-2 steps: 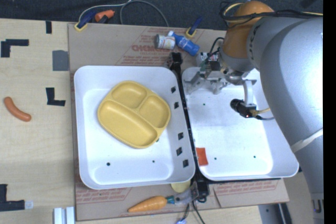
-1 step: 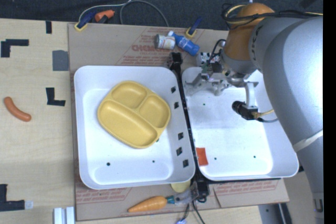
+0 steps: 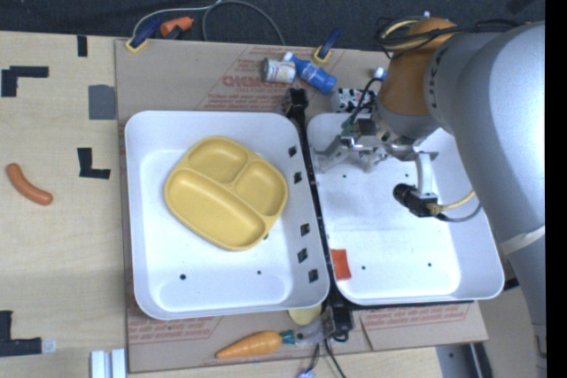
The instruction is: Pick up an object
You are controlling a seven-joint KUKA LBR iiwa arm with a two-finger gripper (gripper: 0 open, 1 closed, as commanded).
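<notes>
The arm reaches from the right over the right bin; a yellow tray lies in the left bin.

The hand sits low over the far left corner of the right bin, and whether it is apart or together cannot be told. The yellow tray, with three compartments, lies flat near the middle of the left bin, somewhat toward its far edge, well apart from the hand. A small orange tag lies on the right bin's floor near its near left corner. On the worktop, a sausage lies near the left edge, a carrot lies just beyond the near edge of the bins, and a blue and white bottle lies beyond their far edge.
</notes>
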